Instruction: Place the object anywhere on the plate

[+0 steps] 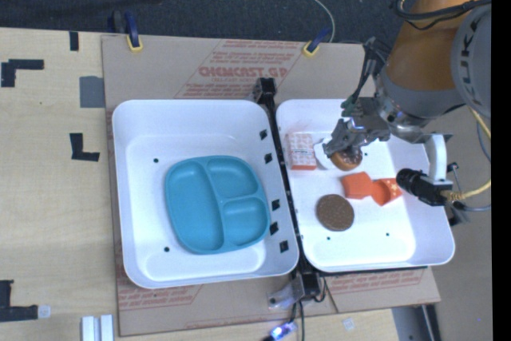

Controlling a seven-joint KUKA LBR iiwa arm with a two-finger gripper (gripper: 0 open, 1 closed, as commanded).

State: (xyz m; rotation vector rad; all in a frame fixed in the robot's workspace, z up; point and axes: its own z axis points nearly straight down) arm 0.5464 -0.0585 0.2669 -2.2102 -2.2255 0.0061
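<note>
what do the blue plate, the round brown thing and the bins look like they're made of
The blue plate looks like moulded plastic: one even teal colour, soft sheen, rounded dividers. The round brown thing is matte and speckled, perhaps a cookie, real or toy; the view leaves that open. The white bins look like smooth, thin plastic with a faint gloss and rounded corners.

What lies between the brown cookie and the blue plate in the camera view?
In the camera view, between the brown cookie and the blue plate lie bare white bin floor and the black-clipped rims where the two bins meet.
</note>
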